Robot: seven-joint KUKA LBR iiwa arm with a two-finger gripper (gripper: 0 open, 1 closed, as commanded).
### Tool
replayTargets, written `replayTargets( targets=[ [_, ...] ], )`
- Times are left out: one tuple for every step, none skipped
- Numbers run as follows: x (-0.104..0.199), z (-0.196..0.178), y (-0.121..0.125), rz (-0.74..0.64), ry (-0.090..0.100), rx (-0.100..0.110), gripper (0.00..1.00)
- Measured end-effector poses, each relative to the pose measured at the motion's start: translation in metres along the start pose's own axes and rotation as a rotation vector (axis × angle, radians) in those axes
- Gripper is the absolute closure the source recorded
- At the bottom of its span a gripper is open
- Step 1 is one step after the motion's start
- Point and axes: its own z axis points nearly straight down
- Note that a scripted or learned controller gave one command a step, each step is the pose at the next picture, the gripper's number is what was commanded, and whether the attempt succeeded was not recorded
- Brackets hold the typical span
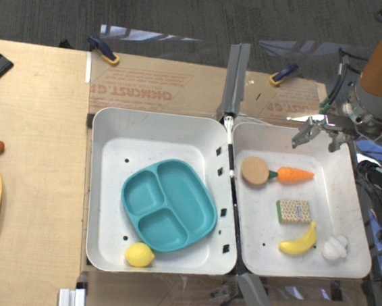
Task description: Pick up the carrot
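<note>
- Carrot [294, 174] lies flat in right bin [353, 220], upper part, orange tip pointing right, green end left.
- Tan round disc [255, 170] touches carrot's green end.
- Below carrot: sponge block [293, 211], then banana [298, 240]; white lump [334, 248] lower right of carrot.
- Gripper [320, 131] up-right of carrot, apart from it, fingers spread wide, nothing between.
- Well left of carrot: left bin [98, 193] w/ teal divided plate [168, 204], lemon [140, 254].

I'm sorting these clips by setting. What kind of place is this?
Probably a robotics lab bench, not a kitchen: two white bins on clamped cardboard, toy food such as the carrot and banana, and the arm's tool above.
</note>
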Motion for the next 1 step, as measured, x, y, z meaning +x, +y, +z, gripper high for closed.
replayTargets(
  targets=[
    [-0.0096, 0.0866, -0.0142, -0.32, 0.0, -0.001, 0.0]
  ],
)
